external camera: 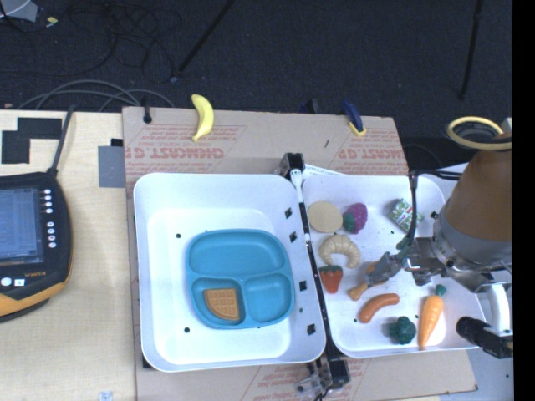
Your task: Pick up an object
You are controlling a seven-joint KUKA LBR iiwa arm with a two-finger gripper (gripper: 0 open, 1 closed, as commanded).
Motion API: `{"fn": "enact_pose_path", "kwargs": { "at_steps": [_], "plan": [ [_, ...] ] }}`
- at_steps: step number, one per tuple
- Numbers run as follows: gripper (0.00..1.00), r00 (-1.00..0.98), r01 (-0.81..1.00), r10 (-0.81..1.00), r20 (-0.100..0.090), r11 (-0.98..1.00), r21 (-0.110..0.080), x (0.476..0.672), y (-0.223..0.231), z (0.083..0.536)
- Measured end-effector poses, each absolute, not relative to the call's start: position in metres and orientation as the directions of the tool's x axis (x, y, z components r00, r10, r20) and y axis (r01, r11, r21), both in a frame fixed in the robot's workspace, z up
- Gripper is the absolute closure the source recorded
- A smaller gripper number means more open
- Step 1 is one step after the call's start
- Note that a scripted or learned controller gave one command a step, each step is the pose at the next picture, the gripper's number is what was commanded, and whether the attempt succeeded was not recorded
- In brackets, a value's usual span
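My gripper (380, 268) hangs low over the middle of the right bin (368, 192), reaching in from the right under the orange band of the arm (489, 199). It is just right of a beige croissant (341, 250) and above an orange sausage (378, 306). A small brown piece (359, 291) lies just below its tip. Around it lie a red strawberry (332, 278), a round tan cookie (324, 217), purple grapes (355, 217), a carrot (430, 319), green broccoli (401, 330) and a green packet (402, 214).
The left bin (159, 224) holds a blue divided plate (238, 261) with a waffle (221, 304) in its lower left compartment. A yellow banana (201, 115) and a blue clip (354, 117) rest on the cardboard behind the bins. A control pendant (25, 241) sits far left.
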State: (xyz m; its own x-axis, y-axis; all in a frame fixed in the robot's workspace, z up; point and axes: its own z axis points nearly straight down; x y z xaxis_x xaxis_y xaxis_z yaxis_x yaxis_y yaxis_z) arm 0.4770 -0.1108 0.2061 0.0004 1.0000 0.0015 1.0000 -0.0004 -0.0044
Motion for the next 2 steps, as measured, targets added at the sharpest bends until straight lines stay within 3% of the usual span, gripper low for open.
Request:
{"fn": "enact_pose_path", "kwargs": {
  "at_steps": [1, 2],
  "plan": [
    [0.0, -0.006, 1.0, 1.0, 0.004, 0.006, -0.006, 0.475, -0.037, 0.186],
    [1.0, 0.003, 1.0, 1.0, 0.002, -0.003, -0.006, 0.476, -0.042, 0.197]
  ]
}}
